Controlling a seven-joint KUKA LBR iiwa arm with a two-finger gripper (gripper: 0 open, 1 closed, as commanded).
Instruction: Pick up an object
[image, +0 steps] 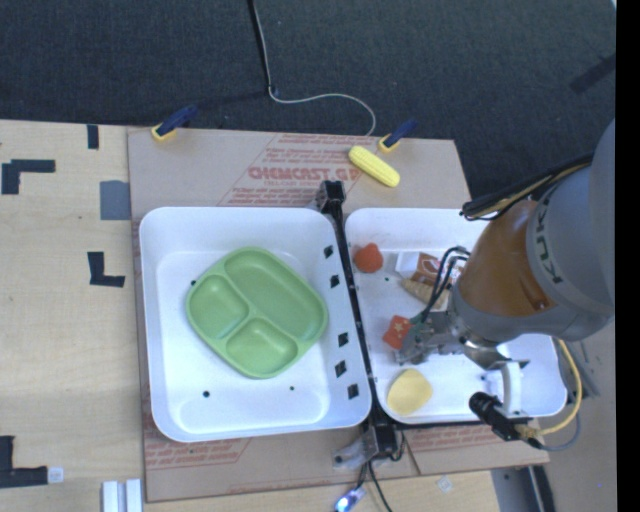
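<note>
Four small things lie in the right bin (540, 400): a red block (399, 330) near its middle, a pale yellow piece (408, 391) at the block's six o'clock, an orange ball (369, 258) at its eleven o'clock, and a brown-and-white packet (422, 272) at its one o'clock. The red block looks like the likely target, since the gripper (418, 338) sits just at its three o'clock, low in the bin and seemingly touching it. Whether the pincer is apart, together, or clamped on the block I cannot tell; the dark wrist parts blur into the block's edge. Nothing appears lifted, so I judge the pick still undone: a grasp may be under way, and the raise is yet to come. In the left bin (160, 300) rests a green tray (256, 312). A yellow corn (374, 166) lies on the cardboard (290, 165), at the bins' twelve o'clock.
</note>
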